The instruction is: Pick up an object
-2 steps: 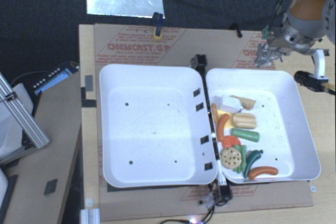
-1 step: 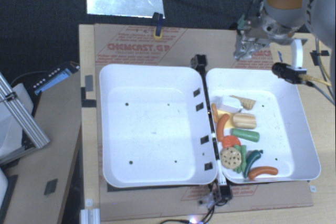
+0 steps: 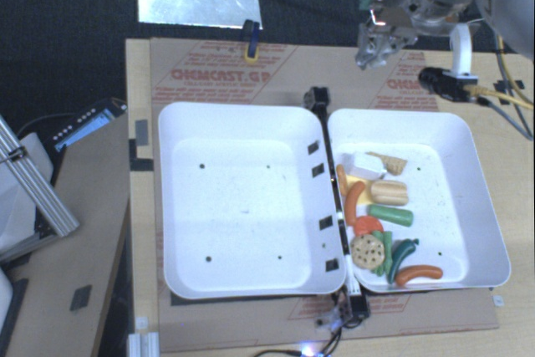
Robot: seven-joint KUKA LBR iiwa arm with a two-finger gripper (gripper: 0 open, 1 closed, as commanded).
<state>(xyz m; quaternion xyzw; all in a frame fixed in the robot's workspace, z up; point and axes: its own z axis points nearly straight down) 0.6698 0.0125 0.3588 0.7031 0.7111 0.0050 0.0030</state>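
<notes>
The gripper (image 3: 378, 50) hangs above the cardboard-covered bench (image 3: 276, 67), beyond the far rim of the right bin (image 3: 476, 180), well apart from everything in it. Whether its jaws are apart or together cannot be told at this size, and nothing shows between them. The objects to pick lie clustered in the right bin's left half, against the divider: a bread roll (image 3: 389, 193) just beside a white block (image 3: 365, 166), a green cylinder (image 3: 391, 216) below the roll, a round cookie (image 3: 367, 250) near the front, and an orange sausage (image 3: 418, 272) by the front rim. The left bin (image 3: 180, 130) sits alongside, its edge touching the right bin's along the middle
</notes>
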